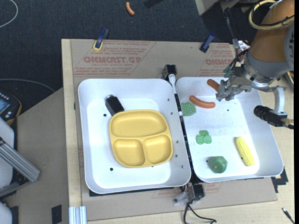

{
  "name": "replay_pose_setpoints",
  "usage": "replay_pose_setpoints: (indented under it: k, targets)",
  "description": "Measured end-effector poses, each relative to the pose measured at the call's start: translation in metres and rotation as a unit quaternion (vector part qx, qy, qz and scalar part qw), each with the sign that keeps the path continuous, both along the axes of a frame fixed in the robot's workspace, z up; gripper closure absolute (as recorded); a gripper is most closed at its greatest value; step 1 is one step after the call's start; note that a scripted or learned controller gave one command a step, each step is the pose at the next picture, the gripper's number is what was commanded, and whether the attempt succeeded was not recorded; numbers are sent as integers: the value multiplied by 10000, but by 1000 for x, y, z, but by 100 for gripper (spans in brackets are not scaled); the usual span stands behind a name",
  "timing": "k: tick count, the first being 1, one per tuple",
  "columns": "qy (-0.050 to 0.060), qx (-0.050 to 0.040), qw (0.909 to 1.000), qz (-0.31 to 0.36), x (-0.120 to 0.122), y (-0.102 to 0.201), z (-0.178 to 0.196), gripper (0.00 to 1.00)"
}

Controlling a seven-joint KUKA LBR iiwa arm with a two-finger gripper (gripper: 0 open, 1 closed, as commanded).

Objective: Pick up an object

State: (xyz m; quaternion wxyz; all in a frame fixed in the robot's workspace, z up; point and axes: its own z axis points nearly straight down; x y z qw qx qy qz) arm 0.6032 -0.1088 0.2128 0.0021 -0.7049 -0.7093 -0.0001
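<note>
Two white bins sit side by side; gripper [224, 93] hovers in the right bin [261, 167] just beside a toy hot dog [202, 101], finger state unclear, nothing visibly held.

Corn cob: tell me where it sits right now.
The corn cob lies in the right bin, near its right wall toward the front of the camera view, to the right of the green pepper and apart from it.

Dark carpet floor [56, 13], cardboard-topped bench [140, 55], blue clamps [100, 38], stray cables [9, 6]
</note>
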Motion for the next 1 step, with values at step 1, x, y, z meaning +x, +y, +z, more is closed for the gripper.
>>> replay_pose_setpoints:
  k: [1]
  targets:
    - [-36, -10, 10000, 3, 21, 53, 8, 100]
